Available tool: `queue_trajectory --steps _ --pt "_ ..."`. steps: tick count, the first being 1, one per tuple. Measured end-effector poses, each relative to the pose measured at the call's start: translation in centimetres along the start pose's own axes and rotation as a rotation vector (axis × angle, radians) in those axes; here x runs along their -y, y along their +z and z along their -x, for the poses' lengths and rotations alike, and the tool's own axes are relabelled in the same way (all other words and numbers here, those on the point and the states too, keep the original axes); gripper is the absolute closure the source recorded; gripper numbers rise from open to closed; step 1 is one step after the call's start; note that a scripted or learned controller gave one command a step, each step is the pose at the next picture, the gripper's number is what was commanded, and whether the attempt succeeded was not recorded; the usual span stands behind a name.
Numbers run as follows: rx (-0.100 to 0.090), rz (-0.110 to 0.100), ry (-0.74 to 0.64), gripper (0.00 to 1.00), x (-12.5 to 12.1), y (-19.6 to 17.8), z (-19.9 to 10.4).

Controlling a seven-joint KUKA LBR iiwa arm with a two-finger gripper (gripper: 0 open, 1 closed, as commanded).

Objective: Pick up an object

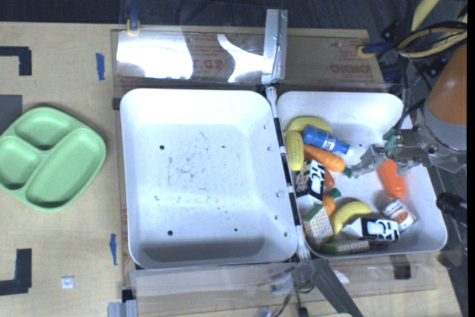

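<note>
Orange carrot [391, 179] lay in the right bin [356, 109], just below the gripper [369, 159], whose fingers appeared spread with nothing between them; the step looked like positioning ahead of a grasp, nothing lifted yet. Next move would call for dropping onto one object and closing squarely. Clutter crowded the bin's left side, a blue bottle [324, 139], corn cob [295, 150] and banana [349, 214] lying close together, while a green divided plate [49, 157] sat well apart on the bench.

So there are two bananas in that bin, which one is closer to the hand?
The lower banana, near the bin's front beside the black-and-white item. The hand hangs a little nearer to it than to the upper banana at the bin's back-left.
</note>
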State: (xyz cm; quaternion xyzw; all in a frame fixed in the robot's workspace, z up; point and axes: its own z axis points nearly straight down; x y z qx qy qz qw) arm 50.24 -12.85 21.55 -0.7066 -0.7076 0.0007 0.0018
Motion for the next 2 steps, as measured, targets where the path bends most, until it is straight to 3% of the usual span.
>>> queue_trajectory --steps 1,2 --pt "0.003 0.005 0.064 0.0 -3.8 1.8 6.8" --pt "0.001 0.003 0.075 0.0 -1.0 6.8 9.3"
